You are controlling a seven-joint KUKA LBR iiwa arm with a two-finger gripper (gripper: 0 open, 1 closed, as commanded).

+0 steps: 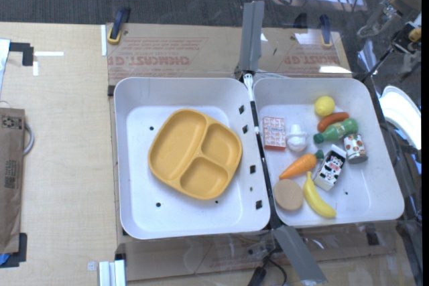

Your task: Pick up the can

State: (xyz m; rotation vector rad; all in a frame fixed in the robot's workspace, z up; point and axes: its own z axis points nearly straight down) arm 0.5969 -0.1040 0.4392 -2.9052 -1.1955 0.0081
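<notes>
The can (pixel 355 147) is small, with a red and white label. It lies in the right bin (pixel 375 207) near the right wall, just right of a green bottle (pixel 335 132) and above and to the right of a black and white milk carton (pixel 330 168). The arm's end with the gripper (pixel 402 3) hangs among cables at the top right edge, beyond the bin's far right corner and well away from the can. Nothing is held there.
The right bin also holds a lemon (pixel 324 105), two carrots (pixel 298 164), a red box (pixel 273 132), a white egg-like piece (pixel 296 138), a banana (pixel 316 196) and a tan disc (pixel 289 195). A yellow divided plate (pixel 195 154) lies in the left bin (pixel 134 204).
</notes>
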